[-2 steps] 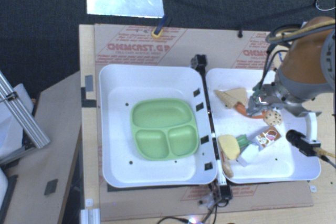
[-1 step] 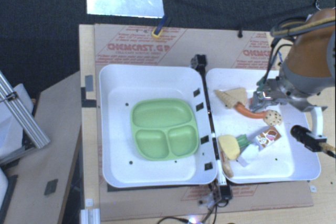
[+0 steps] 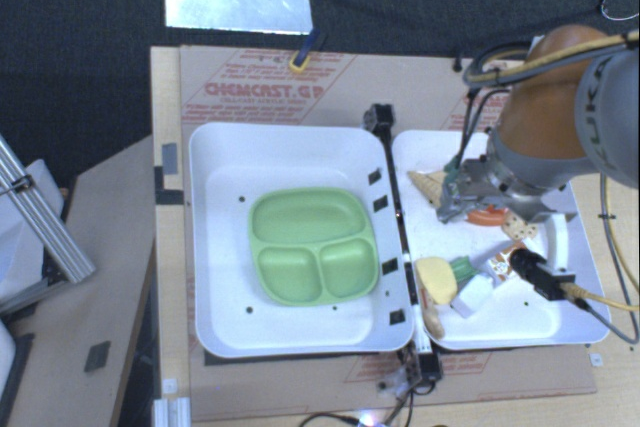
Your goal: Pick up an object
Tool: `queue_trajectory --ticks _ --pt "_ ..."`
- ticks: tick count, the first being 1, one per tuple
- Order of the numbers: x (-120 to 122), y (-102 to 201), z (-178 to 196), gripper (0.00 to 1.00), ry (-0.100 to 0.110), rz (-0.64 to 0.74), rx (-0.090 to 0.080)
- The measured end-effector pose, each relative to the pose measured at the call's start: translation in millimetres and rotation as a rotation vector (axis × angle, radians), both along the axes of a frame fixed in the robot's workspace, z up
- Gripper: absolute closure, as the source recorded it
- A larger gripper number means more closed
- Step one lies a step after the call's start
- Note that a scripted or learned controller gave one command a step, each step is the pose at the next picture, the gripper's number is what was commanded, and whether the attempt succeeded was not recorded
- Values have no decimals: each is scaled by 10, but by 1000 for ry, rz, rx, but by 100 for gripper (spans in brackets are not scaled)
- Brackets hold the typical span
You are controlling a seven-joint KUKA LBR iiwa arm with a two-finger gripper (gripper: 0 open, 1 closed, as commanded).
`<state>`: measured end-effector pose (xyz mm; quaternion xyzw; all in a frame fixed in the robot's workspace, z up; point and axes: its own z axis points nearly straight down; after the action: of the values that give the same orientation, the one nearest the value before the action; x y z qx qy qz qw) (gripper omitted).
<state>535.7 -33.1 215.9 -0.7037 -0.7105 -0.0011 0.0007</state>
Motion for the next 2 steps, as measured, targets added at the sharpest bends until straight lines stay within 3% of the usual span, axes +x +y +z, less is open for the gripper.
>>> queue_trajectory --ticks 1,2 --pt "30 544 -23 100 -1 1 0" --pt "-142 1000 162 100 -2 1 0"
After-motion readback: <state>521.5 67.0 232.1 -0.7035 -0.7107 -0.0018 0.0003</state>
